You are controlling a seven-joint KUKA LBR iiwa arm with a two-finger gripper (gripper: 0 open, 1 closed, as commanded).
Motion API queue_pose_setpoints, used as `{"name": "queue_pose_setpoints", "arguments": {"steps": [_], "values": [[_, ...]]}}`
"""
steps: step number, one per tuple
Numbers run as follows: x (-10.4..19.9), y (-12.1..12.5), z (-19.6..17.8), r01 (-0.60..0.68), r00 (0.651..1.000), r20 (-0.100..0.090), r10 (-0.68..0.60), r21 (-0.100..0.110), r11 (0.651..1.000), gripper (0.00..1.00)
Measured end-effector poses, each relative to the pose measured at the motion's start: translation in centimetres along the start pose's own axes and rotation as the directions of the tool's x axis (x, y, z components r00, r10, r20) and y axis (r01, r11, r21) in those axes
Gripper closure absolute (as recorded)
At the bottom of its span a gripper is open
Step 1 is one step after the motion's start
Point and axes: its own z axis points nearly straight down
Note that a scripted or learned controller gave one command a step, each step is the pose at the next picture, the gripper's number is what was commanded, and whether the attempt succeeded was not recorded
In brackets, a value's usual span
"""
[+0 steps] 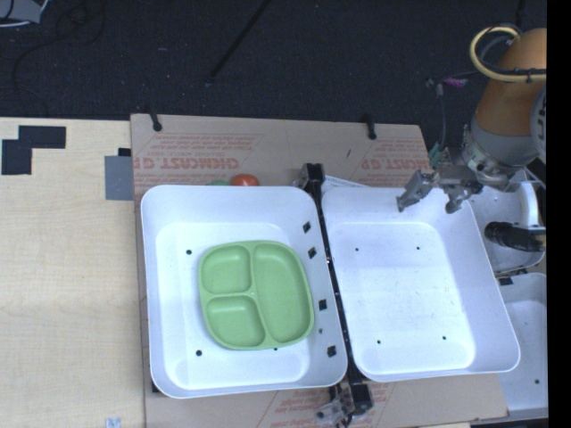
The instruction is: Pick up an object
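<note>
The gripper (434, 194), fingers spread and holding nothing, hangs over the right bin's (464, 346) far rim, with the green divided plate (256, 294) well off leftward in the left bin (169, 239).

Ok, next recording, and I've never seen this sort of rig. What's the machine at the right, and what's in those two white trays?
One fixed camera looks down at a slant on a bench. The machine is a robot arm, grey with an orange band, reaching in from the right. Its claw hangs with spread fingers over the far rim of the right bin, nothing between them. The left bin holds a green divided plate. A small red object peeks from behind that bin.
</note>
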Motion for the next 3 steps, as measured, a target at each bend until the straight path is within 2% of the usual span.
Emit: {"name": "queue_pose_setpoints", "arguments": {"steps": [1,3], "values": [[0.0,0.2,-0.8,0.002,1.000,0.002,-0.002,-0.013,1.000,0.00],[0.8,-0.2,11.3,0.002,1.000,0.001,-0.002,-0.009,1.000,0.00]]}}
